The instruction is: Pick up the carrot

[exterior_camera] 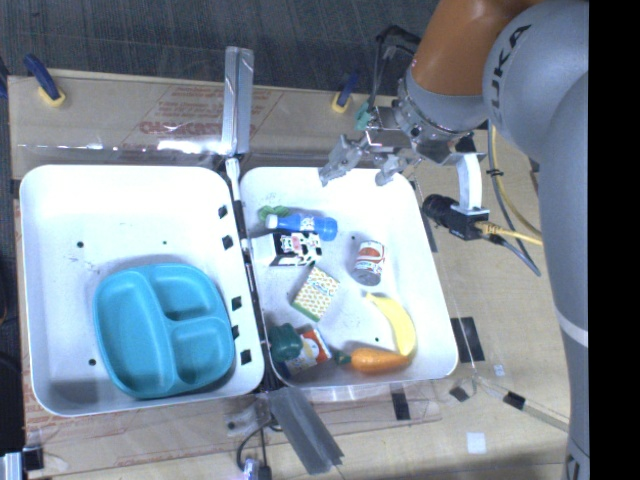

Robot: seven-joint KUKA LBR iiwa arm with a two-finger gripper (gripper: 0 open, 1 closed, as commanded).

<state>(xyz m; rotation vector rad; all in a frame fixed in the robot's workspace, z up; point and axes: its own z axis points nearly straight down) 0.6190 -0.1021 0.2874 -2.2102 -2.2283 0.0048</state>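
Status: the pick has not begun in any visible sense. The carrot (378, 360) lies on its side on the floor of the right bin (432, 268), at the near edge, its thick end toward the bin's near right corner. It touches or nearly touches the lower tip of the banana (397, 324), which curves just above it.

The gripper (362, 168) hangs over the far rim of the same bin, well apart from the carrot, with most of the bin's contents lying between the two. Its fingers (335, 166) stand spread apart with nothing between them; they grasp no object.

Other contents of the right bin: a blue-capped bottle (300, 223) lying near the far left, a small dark printed packet (297, 248) just beside it, a small can (369, 261), a yellow patterned sponge-like block (316, 293) near the middle, and a green-and-orange item (295, 347) at the near left, too indistinct to name. The left bin (40, 268) holds a blue compartment tray (165, 328).

Assessment: nothing of the task is done. Remaining are the travel across the bin to the near edge, descent over the carrot, closure and lift. The banana's closeness and the near wall of the bin are judged likely to crowd the grasp.
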